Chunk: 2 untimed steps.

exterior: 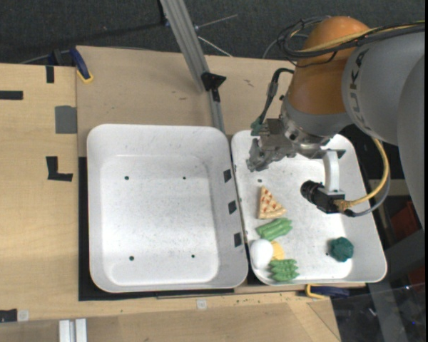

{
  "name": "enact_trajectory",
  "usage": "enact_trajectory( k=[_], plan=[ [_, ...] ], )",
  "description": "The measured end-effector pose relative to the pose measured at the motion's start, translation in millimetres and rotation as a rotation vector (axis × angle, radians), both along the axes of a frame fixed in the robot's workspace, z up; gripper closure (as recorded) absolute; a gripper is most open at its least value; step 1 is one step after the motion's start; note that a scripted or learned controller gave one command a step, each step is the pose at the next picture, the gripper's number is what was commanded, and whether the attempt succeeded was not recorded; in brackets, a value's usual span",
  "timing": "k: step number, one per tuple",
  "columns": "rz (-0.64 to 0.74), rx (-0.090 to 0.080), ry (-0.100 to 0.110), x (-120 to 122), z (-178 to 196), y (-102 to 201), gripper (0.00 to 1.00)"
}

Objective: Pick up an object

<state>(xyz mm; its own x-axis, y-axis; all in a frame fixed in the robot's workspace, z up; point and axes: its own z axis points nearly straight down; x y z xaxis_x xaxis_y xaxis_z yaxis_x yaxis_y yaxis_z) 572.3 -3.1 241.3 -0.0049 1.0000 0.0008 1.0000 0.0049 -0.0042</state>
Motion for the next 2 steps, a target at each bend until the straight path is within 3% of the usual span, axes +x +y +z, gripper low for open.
enact_trajectory(
  k=[2],
  plan=[
    [0.001,0.0,0.001,-39,-1,94,1.0]
  ],
)
